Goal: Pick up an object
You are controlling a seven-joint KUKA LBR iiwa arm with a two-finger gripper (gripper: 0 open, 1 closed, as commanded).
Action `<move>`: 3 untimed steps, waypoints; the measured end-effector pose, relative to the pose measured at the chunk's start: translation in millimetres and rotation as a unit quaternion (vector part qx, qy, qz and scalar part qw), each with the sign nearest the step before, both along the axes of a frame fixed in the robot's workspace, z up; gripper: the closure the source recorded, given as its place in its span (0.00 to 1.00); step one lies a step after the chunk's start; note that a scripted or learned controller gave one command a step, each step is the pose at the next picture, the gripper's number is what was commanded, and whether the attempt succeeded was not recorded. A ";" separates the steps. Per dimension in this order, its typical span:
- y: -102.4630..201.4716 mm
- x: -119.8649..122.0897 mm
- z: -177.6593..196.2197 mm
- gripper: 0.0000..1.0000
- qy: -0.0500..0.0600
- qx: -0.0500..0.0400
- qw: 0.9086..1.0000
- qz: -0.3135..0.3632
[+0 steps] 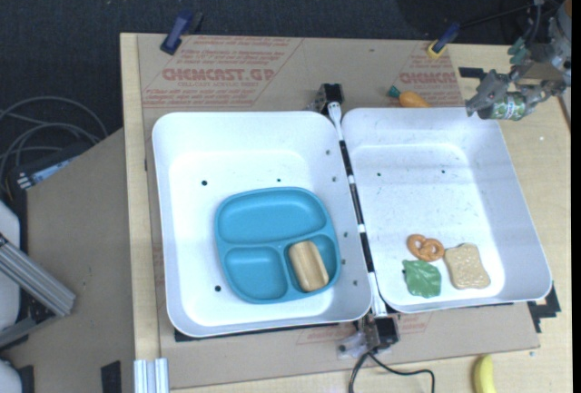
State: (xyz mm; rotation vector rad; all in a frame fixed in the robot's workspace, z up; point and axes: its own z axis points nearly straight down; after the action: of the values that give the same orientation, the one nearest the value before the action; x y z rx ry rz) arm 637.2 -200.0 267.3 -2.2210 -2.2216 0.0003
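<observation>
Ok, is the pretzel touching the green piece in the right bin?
Apart. The camera view shows a thin strip of white bin floor between the pretzel and the green piece below it.

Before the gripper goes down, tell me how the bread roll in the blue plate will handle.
The bread roll looks rounded and oblong, so it may roll if nudged sideways. It lies in a compartment of the blue plate, whose ridges would likely stop it. It looks like toy food, probably light.
</observation>
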 end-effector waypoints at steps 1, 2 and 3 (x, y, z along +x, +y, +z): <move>-17.3 -5.4 -172.0 0.00 -0.001 0.002 1.000 0.001; 10.4 5.9 -182.7 0.00 0.000 0.000 1.000 0.001; 41.8 5.3 -182.5 0.00 0.001 0.001 1.000 0.001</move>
State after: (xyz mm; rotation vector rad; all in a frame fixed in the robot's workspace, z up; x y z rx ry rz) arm 642.5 -158.2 84.8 -2.2182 -2.2211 0.0004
